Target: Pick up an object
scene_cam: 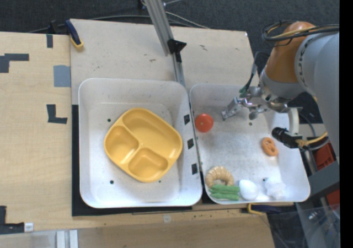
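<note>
No readable text, labels, brands or numbers anywhere.
Grey and black tape patches on the pale wooden bench plain, without lettering; yellow three-compartment plastic plate, two shallow white bins and the small food-shaped items unmarked; black tabs along the wall between the bins too small to make out.

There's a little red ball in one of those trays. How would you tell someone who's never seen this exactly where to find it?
Look at the right-hand white bin, the one the grey arm reaches over. The red ball sits alone near that bin's left wall, in its upper half. It is the only round red thing there; the other small items, such as the orange piece and the green one, lie farther right or along the bottom edge.
</note>
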Robot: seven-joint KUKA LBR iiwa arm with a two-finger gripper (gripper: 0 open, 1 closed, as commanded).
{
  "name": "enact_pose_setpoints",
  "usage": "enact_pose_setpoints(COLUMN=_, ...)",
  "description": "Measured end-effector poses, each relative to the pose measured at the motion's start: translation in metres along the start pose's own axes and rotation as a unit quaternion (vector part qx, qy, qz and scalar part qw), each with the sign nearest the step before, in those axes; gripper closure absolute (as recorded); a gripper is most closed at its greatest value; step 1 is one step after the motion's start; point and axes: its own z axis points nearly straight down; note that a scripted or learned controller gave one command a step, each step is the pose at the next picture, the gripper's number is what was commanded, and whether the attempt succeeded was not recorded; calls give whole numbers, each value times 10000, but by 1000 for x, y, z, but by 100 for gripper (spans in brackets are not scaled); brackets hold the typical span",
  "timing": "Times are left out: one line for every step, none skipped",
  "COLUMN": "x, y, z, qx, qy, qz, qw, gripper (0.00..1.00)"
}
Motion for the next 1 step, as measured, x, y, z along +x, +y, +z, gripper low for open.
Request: enact_pose_setpoints(x=0, y=1, z=-13, qx=-17, qy=0, qz=-7, qw=10000, gripper=100)
